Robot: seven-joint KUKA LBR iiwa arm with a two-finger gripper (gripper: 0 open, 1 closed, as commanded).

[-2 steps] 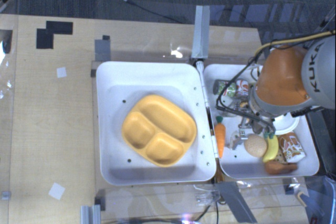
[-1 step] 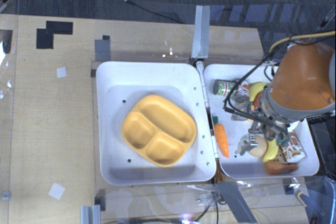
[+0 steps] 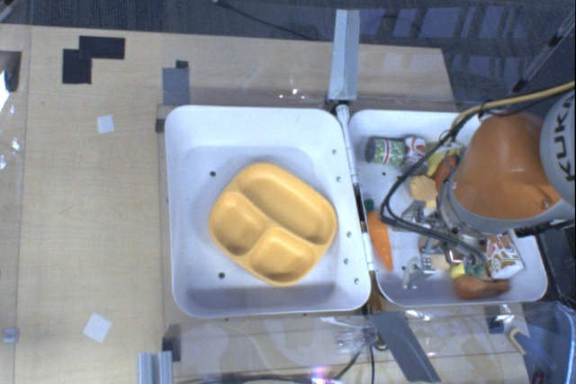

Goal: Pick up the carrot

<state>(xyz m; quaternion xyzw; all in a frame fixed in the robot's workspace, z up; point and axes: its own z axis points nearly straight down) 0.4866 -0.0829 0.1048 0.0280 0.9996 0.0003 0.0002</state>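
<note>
We see the carrot (image 3: 381,245) lying along the right bin's (image 3: 531,290) left wall; our end effector (image 3: 423,265) hangs beside it, its state unclear to us.

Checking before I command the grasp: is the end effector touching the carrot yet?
Apart. The camera view shows bare white bin floor between the carrot and the end effector, which sits to its right.
</note>
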